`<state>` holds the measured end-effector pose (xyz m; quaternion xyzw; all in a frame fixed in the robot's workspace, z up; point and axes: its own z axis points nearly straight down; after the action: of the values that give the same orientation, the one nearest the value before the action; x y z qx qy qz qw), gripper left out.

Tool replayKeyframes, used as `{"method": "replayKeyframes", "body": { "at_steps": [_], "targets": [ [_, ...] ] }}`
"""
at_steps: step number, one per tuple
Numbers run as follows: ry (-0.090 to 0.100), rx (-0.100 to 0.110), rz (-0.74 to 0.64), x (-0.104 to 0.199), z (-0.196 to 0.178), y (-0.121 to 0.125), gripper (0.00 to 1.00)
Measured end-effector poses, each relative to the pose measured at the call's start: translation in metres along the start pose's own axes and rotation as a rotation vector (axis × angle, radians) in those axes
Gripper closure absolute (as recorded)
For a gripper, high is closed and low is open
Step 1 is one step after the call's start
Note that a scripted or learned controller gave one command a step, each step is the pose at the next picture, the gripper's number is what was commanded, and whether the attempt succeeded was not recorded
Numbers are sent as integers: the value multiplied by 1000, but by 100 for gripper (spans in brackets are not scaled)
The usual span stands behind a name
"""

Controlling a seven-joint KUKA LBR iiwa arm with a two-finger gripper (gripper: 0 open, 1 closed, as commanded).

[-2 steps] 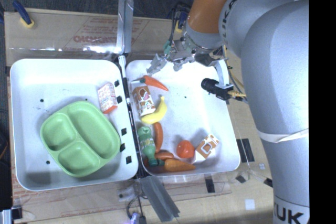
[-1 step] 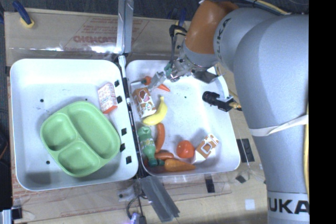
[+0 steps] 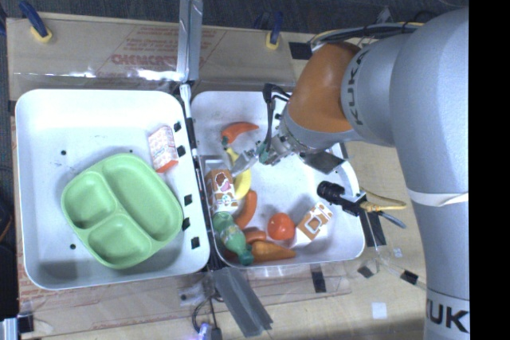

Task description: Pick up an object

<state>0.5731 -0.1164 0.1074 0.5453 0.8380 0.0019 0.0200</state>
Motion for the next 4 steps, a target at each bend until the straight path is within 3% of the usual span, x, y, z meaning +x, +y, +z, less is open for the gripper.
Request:
{"method": "replayKeyframes", "body": {
  "at_steps": [1,2,3,4],
  "targets": [
    [6,1,-6,2,-9,1,100],
    [4,0,-5,1,-10,1,0],
    [14,0,-10,-5,3,-21,0],
    [16,3,-15,-5,-7,-21,100]
  ]
}}
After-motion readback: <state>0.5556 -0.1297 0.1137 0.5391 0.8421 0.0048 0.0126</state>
